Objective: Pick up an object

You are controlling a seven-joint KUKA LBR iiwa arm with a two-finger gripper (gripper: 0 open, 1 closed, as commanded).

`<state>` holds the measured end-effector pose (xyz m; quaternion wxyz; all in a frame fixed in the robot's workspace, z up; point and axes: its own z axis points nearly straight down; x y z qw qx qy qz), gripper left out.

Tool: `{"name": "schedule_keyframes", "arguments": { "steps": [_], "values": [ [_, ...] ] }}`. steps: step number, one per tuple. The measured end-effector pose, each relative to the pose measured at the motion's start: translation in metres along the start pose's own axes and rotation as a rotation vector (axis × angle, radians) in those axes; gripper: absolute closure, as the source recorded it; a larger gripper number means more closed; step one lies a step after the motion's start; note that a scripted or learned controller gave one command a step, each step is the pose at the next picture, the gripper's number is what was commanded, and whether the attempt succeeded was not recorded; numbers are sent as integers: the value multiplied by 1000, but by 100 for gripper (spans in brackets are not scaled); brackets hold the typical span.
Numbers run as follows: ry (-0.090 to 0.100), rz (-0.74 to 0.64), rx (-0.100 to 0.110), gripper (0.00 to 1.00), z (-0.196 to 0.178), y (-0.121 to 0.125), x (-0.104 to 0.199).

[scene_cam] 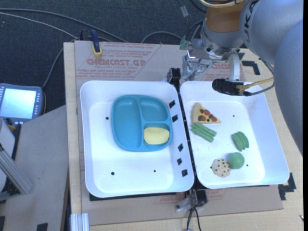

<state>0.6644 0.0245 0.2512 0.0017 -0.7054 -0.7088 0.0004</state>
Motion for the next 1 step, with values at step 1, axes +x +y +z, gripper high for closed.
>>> {"name": "schedule_keyframes", "arguments": {
  "steps": [1],
  "values": [
    [1, -2, -3, 100, 5, 1, 63]
  ]
}}
